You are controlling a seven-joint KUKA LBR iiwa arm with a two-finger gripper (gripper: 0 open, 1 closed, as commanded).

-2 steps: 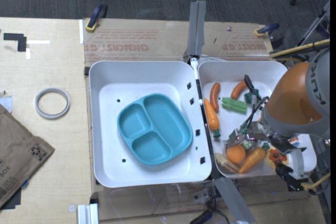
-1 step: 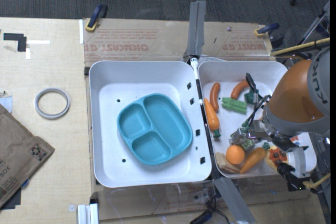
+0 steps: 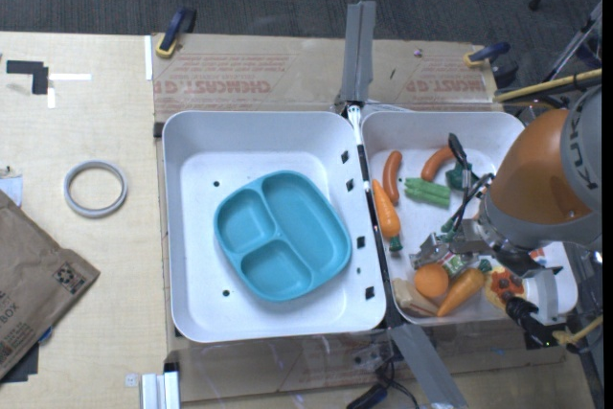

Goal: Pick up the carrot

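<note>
A carrot (image 3: 386, 209) lies lengthwise against the left wall of the right bin (image 3: 433, 123). A second carrot-like orange piece (image 3: 462, 291) lies tilted near that bin's front edge, beside a round orange fruit (image 3: 431, 282). The gripper (image 3: 437, 250) hangs low over the bin's front half, just above the orange fruit and to the right of the long carrot. The grey arm with its orange band (image 3: 538, 173) covers the bin's right side. I see nothing gripped.
Also in the right bin are a red sausage-shaped piece (image 3: 392, 168), another reddish piece (image 3: 437, 162) and a green vegetable (image 3: 426, 193). The left bin (image 3: 192, 206) holds a blue divided plate (image 3: 283, 235). A tape ring (image 3: 95, 188) lies on the bench at left.
</note>
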